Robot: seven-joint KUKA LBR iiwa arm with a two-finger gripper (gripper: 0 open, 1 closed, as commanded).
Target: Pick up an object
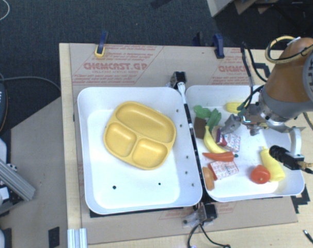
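Observation:
The right bin (288, 190) holds several toy foods. There is a yellow banana (212, 141), a red chili (219, 156), a red tomato (260, 174) and a yellow piece (273, 165) beside the tomato. A green leafy piece (208, 115), a brown block (200, 126) and a small yellow piece (233, 107) lie at the back. My gripper (229, 129) hangs low over the bin's middle, just right of the banana, above a red-and-white packet (233, 141) and a small purple thing (222, 137).
The left bin (92, 154) carries a yellow divided plate (140, 135). A second packet (223, 170) and an orange sausage-like piece (209, 179) lie near the right bin's front left. The arm's body (288, 92) covers the right bin's back right. A black part (284, 156) juts out by the yellow piece.

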